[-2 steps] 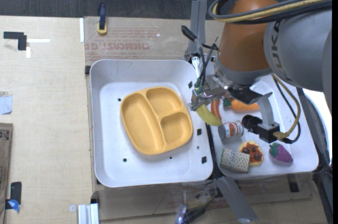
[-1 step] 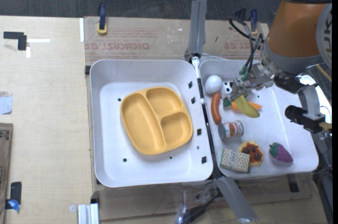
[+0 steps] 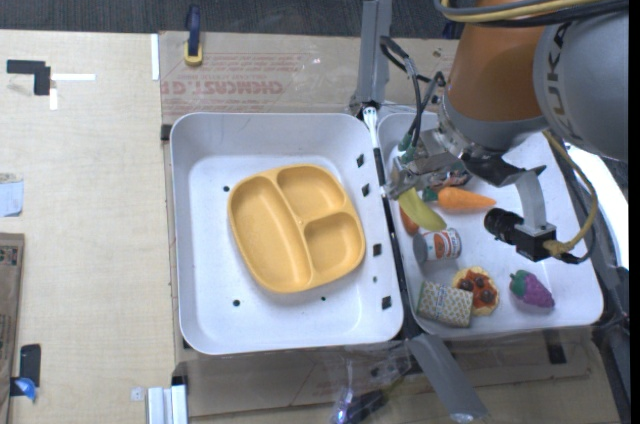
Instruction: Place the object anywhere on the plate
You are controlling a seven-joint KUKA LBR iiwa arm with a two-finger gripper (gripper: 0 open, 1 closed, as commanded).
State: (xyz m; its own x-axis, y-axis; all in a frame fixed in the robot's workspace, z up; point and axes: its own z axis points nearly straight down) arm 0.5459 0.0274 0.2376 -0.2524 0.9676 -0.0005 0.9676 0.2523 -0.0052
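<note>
A yellow plate with three compartments lies in the left bin, and nothing rests on it. My gripper hangs low over the left part of the right bin, just above a yellow banana and beside an orange carrot. The arm's orange band and wrist hide the far part of that bin. Whether anything is held cannot be made out.
Toward the front of the right bin lie a small can, a square cracker, a berry tart and purple grapes. A divider wall separates the two bins. A black part of the arm hangs over the bin's middle.
</note>
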